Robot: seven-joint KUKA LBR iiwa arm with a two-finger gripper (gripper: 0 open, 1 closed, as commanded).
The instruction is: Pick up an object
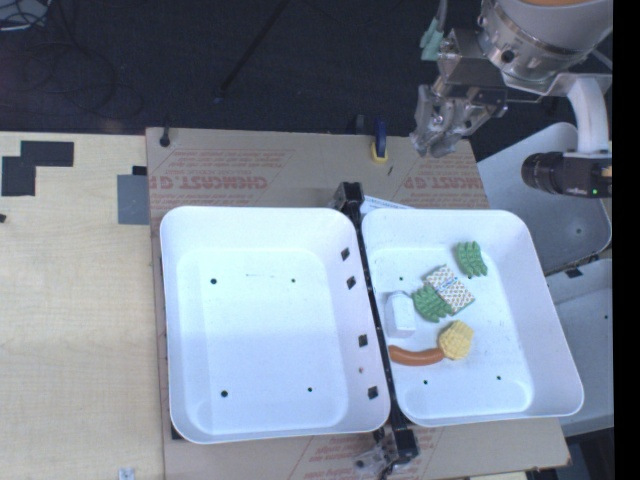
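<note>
Hand [437,140] above bins, 5 toys [440,308] clustered

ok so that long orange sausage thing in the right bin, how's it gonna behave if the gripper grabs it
The sausage is thin and curved, so it may be rubbery and sag if gripped at one end. Its rounded shape could let it roll or slip. Its right end meets the yellow piece, which would probably get nudged.

I saw my gripper [438,140] hovering beyond the right bin [545,368]; small items, apparently toy foods, clustered inside it.
</note>
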